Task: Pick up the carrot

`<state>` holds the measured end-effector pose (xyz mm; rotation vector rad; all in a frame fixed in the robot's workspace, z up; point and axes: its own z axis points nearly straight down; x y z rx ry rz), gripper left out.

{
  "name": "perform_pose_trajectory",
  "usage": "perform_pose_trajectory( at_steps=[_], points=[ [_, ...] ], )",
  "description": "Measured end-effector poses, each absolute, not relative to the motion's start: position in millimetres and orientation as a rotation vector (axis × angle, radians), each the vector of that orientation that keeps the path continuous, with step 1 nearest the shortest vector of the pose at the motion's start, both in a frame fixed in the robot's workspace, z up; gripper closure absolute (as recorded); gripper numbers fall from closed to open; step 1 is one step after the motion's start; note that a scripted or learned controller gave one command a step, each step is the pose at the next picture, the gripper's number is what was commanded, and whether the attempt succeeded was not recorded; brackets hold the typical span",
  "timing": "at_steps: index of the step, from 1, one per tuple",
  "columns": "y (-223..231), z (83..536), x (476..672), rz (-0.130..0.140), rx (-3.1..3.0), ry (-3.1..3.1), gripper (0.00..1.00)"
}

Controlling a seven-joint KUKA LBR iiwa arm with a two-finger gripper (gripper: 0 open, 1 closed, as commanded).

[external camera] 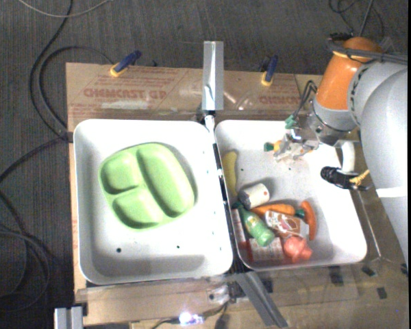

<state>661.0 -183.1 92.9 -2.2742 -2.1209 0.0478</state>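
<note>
Up near the far rim of the right bin (359, 242) hangs the gripper (291, 144); whether its jaws are released or clenched, I cannot tell. White floor lies open below it. Closer to the front wall lies the carrot (282, 209), among a green bottle (257, 228), a banana (229, 170) and other toys. Meanwhile the left bin (89, 252) carries a green divided plate (147, 184).

dark carpet floor (157, 19) strewn with cables (48, 46) around a cardboard-topped bench (144, 91).
</note>
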Motion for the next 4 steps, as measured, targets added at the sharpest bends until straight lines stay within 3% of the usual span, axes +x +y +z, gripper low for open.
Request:
perform_pose_trajectory(
  at_steps=[1,2,3,4],
  points=[
    [-150.3,183.5,643.4,0.003,-2.457,-1.957,1.0],
    [-150.4,183.3,643.3,0.003,-2.457,-1.957,0.0],
    [-149.1,191.6,643.4,0.005,-2.453,-1.959,1.0],
    [-149.1,191.6,643.4,0.006,-2.453,-1.959,0.0]
  ],
)
